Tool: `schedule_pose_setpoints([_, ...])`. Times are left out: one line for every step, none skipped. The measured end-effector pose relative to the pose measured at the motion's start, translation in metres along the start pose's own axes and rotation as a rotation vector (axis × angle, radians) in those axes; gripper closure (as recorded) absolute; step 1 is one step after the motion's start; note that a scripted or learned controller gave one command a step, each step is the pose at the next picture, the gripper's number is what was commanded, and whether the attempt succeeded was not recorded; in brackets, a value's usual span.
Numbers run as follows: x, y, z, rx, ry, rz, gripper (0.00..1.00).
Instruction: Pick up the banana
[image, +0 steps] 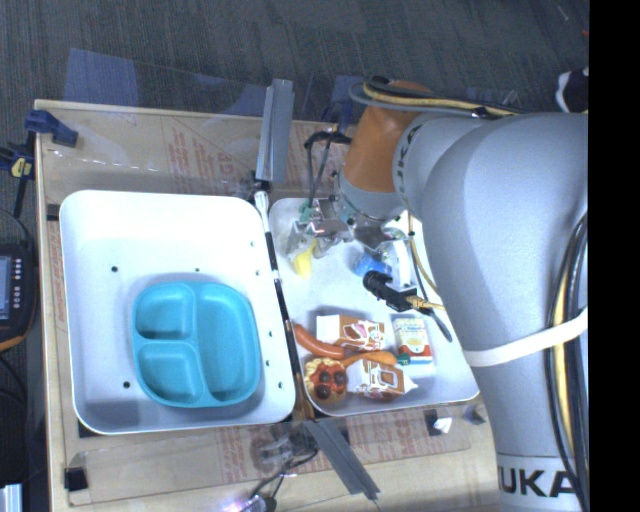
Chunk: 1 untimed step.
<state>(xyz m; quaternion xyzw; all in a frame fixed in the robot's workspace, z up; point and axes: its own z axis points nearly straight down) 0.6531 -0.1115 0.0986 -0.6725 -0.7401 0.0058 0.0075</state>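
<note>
A small yellow piece, which looks like the end of the banana (302, 263), shows in the right bin's (455, 392) far left corner, close to the divider. My gripper (308, 238) is directly over it, low in that corner, and it covers the remainder of the banana. I cannot make out whether the gripper has hold of the banana or merely touches it. The grey arm with its orange band comes in from the right and hides much of the right bin's back half.
A blue divided plate (196, 343) lies in the left bin (90, 235). At the right bin's front lie a sausage (312, 341), a pizza slice (327, 378), several small printed packets (376, 375) and a little carton (412, 338). The bin walls stand close to the gripper.
</note>
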Motion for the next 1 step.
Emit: schedule_pose_setpoints([0.0459, 0.0027, -0.1502, -0.017, -0.002, 0.149, 1.00])
